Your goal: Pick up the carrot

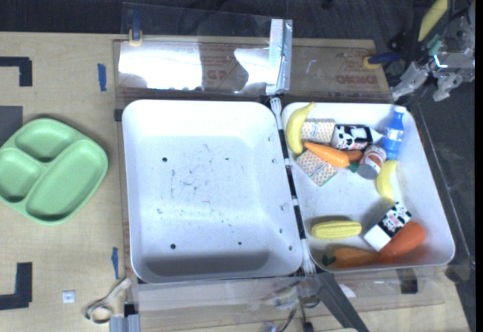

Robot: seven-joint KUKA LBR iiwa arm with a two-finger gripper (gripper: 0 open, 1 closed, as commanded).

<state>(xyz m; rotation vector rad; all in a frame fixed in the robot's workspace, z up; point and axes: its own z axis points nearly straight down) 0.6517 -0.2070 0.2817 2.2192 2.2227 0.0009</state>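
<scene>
An orange carrot lies tilted in the upper half of the right bin, between a banana and a cow-patterned carton. A second, thicker carrot rests in the bin's lower right corner, and a third one lies along the front wall. My gripper hangs outside the bin, beyond its upper right corner and well away from all the carrots, with nothing seen in it.
The right bin also holds a blue bottle, a second banana, a yellow corn-like piece, a small cow-patterned box and a patterned packet. The left bin adjoins it. A green divided plate sits at far left.
</scene>
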